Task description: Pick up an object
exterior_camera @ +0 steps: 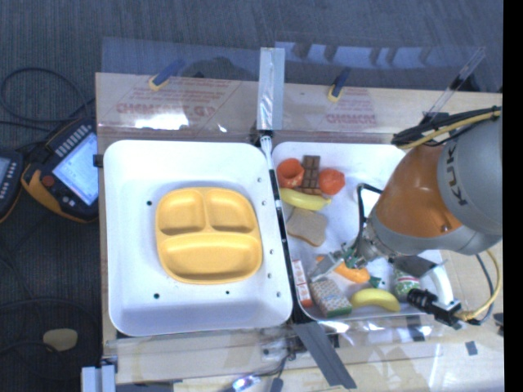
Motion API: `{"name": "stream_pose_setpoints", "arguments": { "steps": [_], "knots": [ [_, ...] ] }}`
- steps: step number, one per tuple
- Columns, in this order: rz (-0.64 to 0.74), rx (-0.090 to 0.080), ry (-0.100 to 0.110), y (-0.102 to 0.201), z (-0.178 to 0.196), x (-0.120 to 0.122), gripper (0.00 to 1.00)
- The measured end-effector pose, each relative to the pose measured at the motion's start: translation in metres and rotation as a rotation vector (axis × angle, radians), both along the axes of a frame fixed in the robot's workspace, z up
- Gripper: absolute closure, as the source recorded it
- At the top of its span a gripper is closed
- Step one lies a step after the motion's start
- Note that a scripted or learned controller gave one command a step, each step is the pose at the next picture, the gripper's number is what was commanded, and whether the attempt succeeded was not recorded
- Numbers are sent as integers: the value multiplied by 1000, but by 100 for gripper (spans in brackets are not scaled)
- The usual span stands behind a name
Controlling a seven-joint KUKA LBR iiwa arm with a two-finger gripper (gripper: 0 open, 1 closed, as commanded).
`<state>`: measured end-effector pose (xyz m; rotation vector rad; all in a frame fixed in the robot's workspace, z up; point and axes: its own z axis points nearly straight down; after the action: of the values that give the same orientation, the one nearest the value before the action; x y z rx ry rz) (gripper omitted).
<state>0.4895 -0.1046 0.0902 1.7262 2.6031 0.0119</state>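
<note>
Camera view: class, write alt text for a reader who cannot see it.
A grey and orange robot arm reaches down into the right bin, its gripper low among toy food. The left bin holds a yellow divided tray.

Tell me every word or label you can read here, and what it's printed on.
"KU", white letters cut off at the frame edge, on the grey arm.
Red print on the clear panels behind the bins: mirrored and blurred, unreadable.
Handheld screen left of the bench: too small to read.
</note>
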Motion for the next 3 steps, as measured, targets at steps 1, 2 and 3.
{"name": "stream_pose_setpoints", "arguments": {
  "steps": [1,2,3],
  "knots": [
    [1,4,-1,2,10,1,100],
    [111,1,19,-72,34,29,100],
    [112,3,19,-71,43,30,100]
  ]
}}
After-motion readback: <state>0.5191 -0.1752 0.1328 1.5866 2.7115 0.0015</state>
